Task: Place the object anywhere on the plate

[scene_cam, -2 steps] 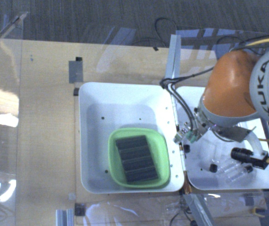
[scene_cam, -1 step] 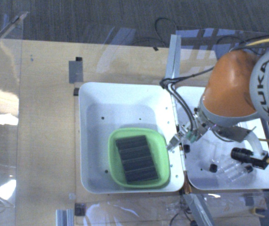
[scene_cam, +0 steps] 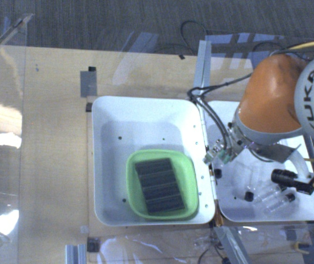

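Camera view, from above, left bin (scene_cam: 106,147) first: a green plate (scene_cam: 188,172) sits in its near right part, close to the wall shared with the other bin. And there is the task's thing, a dark ridged block (scene_cam: 159,186), lying flat on the plate, well inside its rim, slightly askew. The rest of that bin's floor is bare white.

Over to the right bin (scene_cam: 312,209): my arm (scene_cam: 272,100) hangs above it, the orange band covering most of the floor. My gripper (scene_cam: 269,195) is low over this bin's near part, well apart from the plate. Open or closed? I cannot tell; the clear and black shapes there are too muddled to sort out.

Around the bins, a dark cable (scene_cam: 214,120) loops from the far wall down to my wrist. A grey metal post (scene_cam: 202,65) stands behind the gap between the bins, and a small grey bracket (scene_cam: 89,83) sits on the wooden bench (scene_cam: 47,147).
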Controlling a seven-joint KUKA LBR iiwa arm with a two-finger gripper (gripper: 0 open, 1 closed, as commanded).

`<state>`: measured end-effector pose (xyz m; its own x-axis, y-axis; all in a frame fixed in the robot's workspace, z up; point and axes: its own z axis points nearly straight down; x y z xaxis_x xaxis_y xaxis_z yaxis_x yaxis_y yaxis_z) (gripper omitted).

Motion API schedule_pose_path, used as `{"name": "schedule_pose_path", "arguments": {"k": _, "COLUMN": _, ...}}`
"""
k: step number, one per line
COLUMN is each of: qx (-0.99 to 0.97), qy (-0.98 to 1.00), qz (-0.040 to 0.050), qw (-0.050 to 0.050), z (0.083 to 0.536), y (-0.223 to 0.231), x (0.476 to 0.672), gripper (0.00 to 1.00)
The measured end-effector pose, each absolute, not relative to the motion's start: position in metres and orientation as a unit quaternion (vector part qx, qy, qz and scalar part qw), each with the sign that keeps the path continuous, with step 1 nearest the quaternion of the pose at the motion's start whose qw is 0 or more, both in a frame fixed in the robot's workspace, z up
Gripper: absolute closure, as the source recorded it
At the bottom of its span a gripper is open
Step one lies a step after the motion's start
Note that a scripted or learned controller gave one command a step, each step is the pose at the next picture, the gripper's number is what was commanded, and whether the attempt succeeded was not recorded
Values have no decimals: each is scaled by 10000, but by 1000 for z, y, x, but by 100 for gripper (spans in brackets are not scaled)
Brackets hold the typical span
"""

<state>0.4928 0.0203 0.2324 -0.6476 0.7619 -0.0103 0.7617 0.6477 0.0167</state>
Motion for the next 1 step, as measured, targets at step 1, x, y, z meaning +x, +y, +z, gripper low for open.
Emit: {"name": "schedule_pose_path", "arguments": {"k": 1, "qx": 4174, "qy": 9086, "qz": 73, "qw": 110, "z": 244, "y": 21, "x": 495, "gripper": 100}}
